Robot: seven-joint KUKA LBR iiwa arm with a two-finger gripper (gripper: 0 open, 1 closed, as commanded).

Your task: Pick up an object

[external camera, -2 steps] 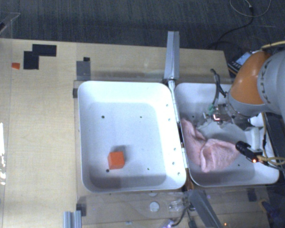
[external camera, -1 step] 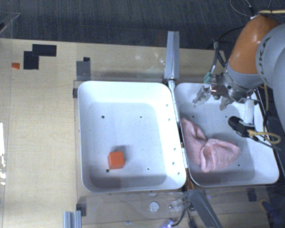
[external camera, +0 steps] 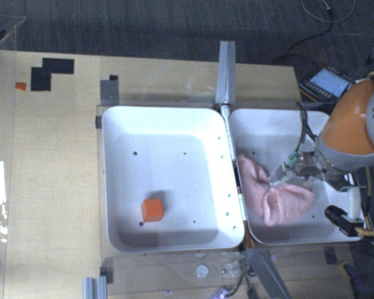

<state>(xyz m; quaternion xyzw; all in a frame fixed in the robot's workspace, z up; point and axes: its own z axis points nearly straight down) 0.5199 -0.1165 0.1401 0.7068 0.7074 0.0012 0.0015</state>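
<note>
We look down on a pale wooden worktop [external camera: 50, 185] set against a dark grey carpeted floor, with black cables trailing across the floor at upper right. Two shallow white plastic bins sit side by side on it, divided by a grey metal rail [external camera: 226, 73] that runs up from their shared edge.

The left white bin [external camera: 118, 129] holds one small orange cube [external camera: 153, 210], lying near the bin's front wall, left of centre, well apart from everything else. The right white bin [external camera: 262, 123] holds a crumpled pink cloth [external camera: 271, 195], which lies against the bin's left wall and spreads toward its middle and front.

The grey arm with its orange band [external camera: 355, 126] reaches in from the right, over the right bin. Its claw [external camera: 291, 169] sits low, just at the upper right edge of the pink cloth, seemingly touching the fabric. The claw's parts are small and blurred against the cloth and bin floor, so we cannot tell whether it is open or closed, nor whether any fabric is caught in it.

On the worktop's far left we see black L-shaped tape marks [external camera: 48, 72] and a tiny orange square marker [external camera: 20, 86] beside them. A small device with a lit blue screen [external camera: 327, 81] rests behind the right bin.
</note>
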